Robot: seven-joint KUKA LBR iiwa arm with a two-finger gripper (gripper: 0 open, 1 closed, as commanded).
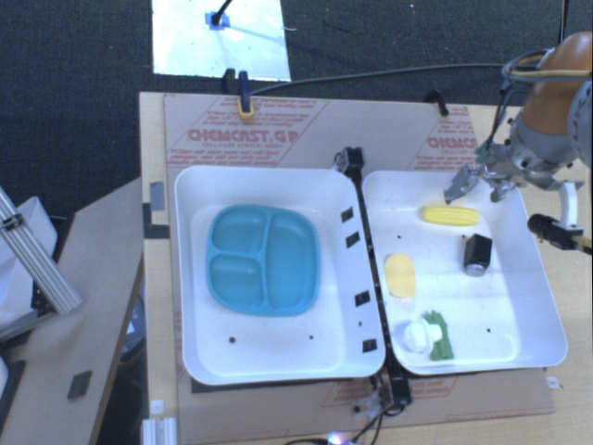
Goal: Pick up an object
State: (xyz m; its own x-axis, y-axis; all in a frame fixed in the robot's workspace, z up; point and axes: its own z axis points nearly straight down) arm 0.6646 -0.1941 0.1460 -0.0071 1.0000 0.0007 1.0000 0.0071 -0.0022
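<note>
The corn cob (450, 216) is taken as the likeliest thing to be picked, since it lies nearest the gripper (480, 182); it rests flat on the floor of the right bin (542, 327), lengthwise across it and toward its far end. The gripper is seen just beyond the cob and slightly to its right, above the bin's far rim, with its two fingers spread apart and nothing held between them. That open stance is judged to suit a descent over the cob. The black can (477, 254) is found just on the near side of the cob, the pale yellow piece (400, 274) nearer still and to the left. The white and green toy (427, 334) lies farthest from the cob, by the near rim. A blue divided plate (264, 259) is kept well apart from the cob, in the left bin (199, 193).
</note>
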